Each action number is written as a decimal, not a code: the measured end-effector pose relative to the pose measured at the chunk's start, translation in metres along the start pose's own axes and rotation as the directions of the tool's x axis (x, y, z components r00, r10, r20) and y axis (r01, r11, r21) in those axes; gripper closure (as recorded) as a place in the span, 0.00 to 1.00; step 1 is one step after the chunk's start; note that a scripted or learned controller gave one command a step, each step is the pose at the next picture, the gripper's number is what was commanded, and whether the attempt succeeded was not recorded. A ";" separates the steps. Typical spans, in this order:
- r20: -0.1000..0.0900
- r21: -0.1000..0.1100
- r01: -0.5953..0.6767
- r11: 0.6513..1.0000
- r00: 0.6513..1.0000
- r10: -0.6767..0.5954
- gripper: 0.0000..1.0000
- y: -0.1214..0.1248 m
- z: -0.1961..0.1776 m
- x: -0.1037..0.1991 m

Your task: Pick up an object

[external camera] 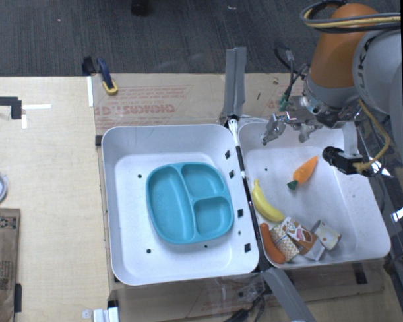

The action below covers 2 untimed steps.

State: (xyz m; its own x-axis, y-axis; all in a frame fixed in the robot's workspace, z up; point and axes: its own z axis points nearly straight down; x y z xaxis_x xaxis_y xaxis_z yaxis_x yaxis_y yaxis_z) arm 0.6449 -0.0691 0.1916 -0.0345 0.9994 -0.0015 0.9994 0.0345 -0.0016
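The grey arm (376, 52) enters from the right, its orange band uppermost. Its end effector (287, 125) hangs low, empty.

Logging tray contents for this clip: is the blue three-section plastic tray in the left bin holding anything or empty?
Empty. The blue three-section plastic tray shows bare blue in all three compartments.

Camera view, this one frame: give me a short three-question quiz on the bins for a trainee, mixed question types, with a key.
1. True or false: the blue three-compartment plastic tray lies in the right white bin.
2. Which item lies nearest the gripper? A yellow banana; B orange carrot with green tip; C small printed cartons.
3. Fill in: the banana lies along the right bin's ____ wall, as the camera sees it.

Key: 1 false, it lies in the left white bin. 2 B. 3 left.
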 end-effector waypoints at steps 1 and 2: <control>0.000 0.001 0.039 0.999 0.999 -0.039 0.00 0.012 0.053 -0.053; 0.000 -0.001 0.003 1.000 1.000 -0.003 0.00 0.010 0.100 -0.098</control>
State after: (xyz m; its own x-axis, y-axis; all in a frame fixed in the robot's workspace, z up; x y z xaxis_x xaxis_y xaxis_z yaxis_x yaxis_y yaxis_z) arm 0.6585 -0.1666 0.0919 -0.0376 0.9993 -0.0010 0.9993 0.0376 -0.0011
